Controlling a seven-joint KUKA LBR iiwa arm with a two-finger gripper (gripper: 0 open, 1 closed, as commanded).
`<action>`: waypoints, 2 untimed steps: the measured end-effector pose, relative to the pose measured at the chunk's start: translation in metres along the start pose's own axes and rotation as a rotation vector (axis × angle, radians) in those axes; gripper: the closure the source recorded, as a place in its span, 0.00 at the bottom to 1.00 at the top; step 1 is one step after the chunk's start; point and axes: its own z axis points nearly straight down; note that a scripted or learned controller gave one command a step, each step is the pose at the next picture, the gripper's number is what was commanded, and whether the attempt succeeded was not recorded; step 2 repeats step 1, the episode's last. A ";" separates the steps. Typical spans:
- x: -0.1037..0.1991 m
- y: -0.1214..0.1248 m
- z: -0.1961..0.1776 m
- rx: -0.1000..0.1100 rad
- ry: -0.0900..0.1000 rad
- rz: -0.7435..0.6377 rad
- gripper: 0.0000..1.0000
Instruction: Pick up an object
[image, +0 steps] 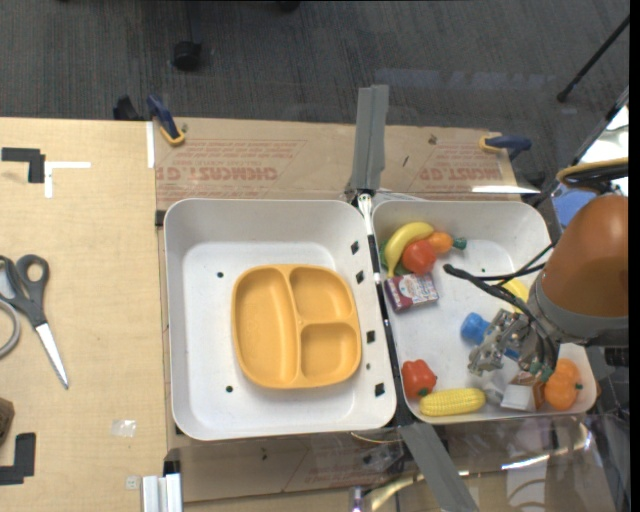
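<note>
Arm over rt bin (470, 205), jaws (497, 350) low nr blue toy (473, 326), corn (452, 402)

Right bin (470, 215) crowded with toys; left bin (200, 300) open around yellow tray (297, 326).

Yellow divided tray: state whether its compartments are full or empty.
Empty. The yellow divided tray lies flat in the left bin, all three compartments showing bare yellow floor.

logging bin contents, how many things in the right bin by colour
Right bin, what shows around the gripper:
red: 3, tomato, pepper, small packet
yellow: 2, banana, corn
orange: 1, pumpkin-like toy
blue: 1, small piece
total: 7
</note>
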 end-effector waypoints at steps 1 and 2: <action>-0.043 -0.043 -0.079 0.000 -0.003 -0.080 1.00; -0.043 -0.043 -0.079 0.000 -0.003 -0.080 1.00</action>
